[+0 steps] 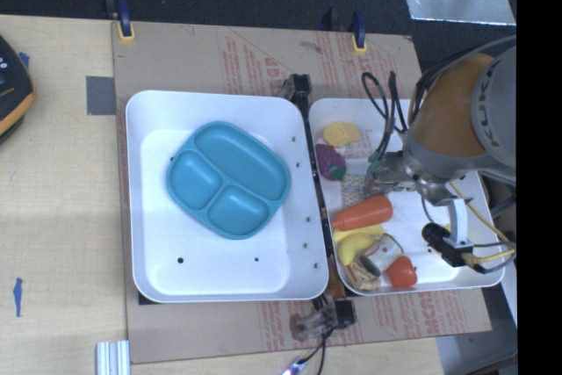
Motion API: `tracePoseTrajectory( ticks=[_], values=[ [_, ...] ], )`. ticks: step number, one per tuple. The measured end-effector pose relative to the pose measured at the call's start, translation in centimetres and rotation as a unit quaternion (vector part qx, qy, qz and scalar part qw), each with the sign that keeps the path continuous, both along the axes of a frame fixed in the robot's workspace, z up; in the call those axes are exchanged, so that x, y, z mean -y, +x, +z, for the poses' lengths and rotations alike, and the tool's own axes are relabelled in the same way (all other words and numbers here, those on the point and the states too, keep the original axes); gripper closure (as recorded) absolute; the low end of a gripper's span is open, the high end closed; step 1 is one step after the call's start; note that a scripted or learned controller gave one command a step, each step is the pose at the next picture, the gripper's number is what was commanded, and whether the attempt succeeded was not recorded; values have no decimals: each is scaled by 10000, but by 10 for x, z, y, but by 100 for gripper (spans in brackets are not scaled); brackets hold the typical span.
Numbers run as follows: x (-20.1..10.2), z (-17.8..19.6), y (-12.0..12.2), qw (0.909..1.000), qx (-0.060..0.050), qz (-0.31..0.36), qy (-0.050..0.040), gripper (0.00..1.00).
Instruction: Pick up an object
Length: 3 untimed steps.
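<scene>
The claw (379, 176) hangs low in the right bin (492, 277), its state impossible to tell. The orange carrot (363, 212) lies just near of it, with the purple toy (330, 160) to its left and the yellow piece (341, 133) farther off.

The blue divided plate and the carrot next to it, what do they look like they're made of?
Blue divided plate: probably moulded plastic, with one even colour, a soft sheen and rounded compartment ridges. Carrot: likely a plastic toy, smooth and uniformly orange, though rubber is possible.
</scene>
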State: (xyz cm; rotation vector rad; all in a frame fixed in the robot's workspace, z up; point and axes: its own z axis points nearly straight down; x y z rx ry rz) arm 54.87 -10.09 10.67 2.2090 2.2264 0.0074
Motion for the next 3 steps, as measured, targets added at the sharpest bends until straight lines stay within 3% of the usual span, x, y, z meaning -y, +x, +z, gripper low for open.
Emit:
tracePoseTrajectory(
  ticks=[1,2,3],
  values=[
    [0,0,0,10000,0,-1,0,0],
    [1,-15,-17,10000,-53,-18,0,0],
    [2,-5,-17,10000,-61,-1,-5,100]
  ],
)
